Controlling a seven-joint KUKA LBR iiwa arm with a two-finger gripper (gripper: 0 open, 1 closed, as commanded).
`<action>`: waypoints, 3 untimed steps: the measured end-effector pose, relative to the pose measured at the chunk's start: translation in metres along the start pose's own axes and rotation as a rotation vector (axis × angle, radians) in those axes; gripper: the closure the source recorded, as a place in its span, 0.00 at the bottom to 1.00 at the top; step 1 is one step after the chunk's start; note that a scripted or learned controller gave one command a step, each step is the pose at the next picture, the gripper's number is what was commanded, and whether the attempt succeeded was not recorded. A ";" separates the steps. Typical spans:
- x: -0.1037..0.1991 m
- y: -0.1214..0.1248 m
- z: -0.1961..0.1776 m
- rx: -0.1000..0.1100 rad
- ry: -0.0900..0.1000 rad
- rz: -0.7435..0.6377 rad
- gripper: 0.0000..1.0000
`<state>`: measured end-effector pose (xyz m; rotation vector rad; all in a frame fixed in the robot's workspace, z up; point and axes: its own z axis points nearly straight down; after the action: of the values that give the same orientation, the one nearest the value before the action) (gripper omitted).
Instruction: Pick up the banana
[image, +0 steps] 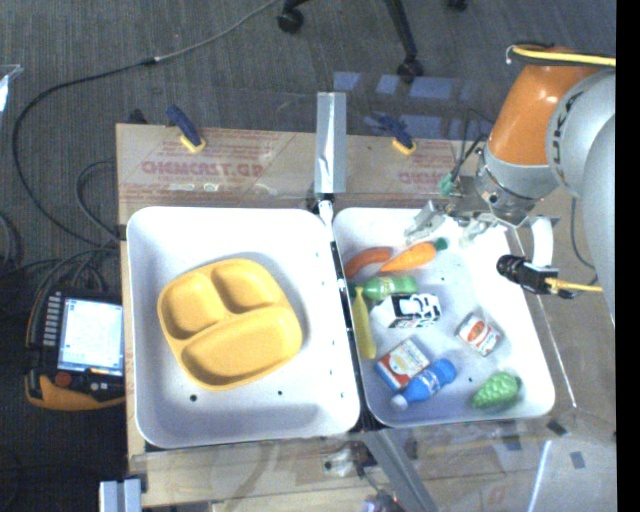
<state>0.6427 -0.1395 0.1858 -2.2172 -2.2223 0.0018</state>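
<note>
My arm (560, 110): reaches in at the upper right of the frame, orange band above the wrist.
My fingers (440, 215): over the upper edge of the right bin (530, 385), just above the carrot (408, 258); spread or pressed together, I cannot tell.
Banana (362, 322): lies lengthwise along the right bin's left wall, beside the green bottle (385, 290), apart from my fingers.
Left bin (150, 400): holds a yellow divided tray (232, 320).
Bench (220, 170): carries both bins.

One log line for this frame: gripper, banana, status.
gripper: above right bin's far edge, by orange carrot | slim yellow banana: along left wall, untouched | status: not picked
</note>
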 end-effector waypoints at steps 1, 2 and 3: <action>0.036 -0.031 0.093 -0.001 -0.001 0.097 0.00; -0.007 0.020 0.098 0.020 0.007 0.048 0.00; 0.016 -0.016 0.096 -0.011 -0.001 0.206 0.00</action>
<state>0.6264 -0.1233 0.0894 -2.4404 -1.9883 -0.0097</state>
